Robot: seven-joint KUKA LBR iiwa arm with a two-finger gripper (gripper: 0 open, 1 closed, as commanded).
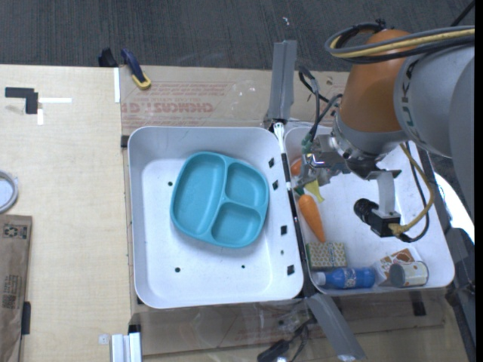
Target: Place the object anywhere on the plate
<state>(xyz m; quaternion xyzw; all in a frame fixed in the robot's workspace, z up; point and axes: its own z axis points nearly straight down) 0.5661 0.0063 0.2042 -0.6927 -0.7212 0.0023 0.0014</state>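
At twelve o'clock from my bench, a strip of brown cardboard (189,96) carries red block lettering, upside down from the camera; it looks like "CHEMICAL GR…", though I cannot make out every letter. At nine o'clock, a brown paper bag (13,277) at the frame's edge bears a small dark recycling-type mark, too small to read. On the items in my bins, no print is legible.
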